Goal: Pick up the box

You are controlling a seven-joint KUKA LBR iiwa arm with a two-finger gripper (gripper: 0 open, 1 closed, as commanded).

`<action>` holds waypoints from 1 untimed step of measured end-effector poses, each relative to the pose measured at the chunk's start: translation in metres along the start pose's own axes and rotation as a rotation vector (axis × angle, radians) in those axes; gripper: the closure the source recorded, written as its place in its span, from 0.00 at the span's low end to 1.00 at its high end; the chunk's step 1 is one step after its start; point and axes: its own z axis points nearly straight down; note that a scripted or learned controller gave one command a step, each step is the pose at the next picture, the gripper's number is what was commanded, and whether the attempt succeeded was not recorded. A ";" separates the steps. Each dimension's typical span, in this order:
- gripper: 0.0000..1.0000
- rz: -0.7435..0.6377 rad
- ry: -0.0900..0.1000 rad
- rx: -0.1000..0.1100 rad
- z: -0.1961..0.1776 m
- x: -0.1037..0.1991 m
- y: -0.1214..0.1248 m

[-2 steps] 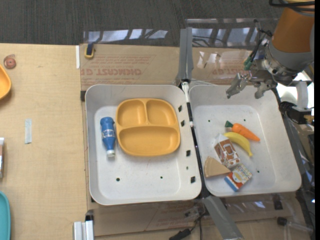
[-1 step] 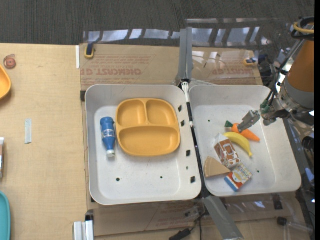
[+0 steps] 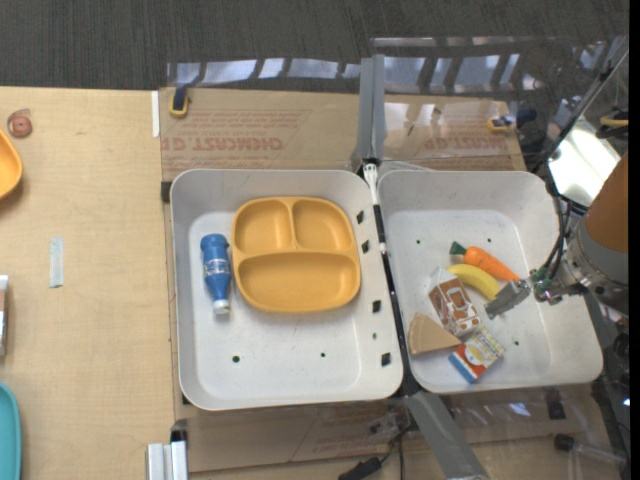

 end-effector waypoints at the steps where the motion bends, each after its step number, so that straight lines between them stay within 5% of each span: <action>1: 0.00 -0.271 -0.007 -0.009 0.077 0.050 0.016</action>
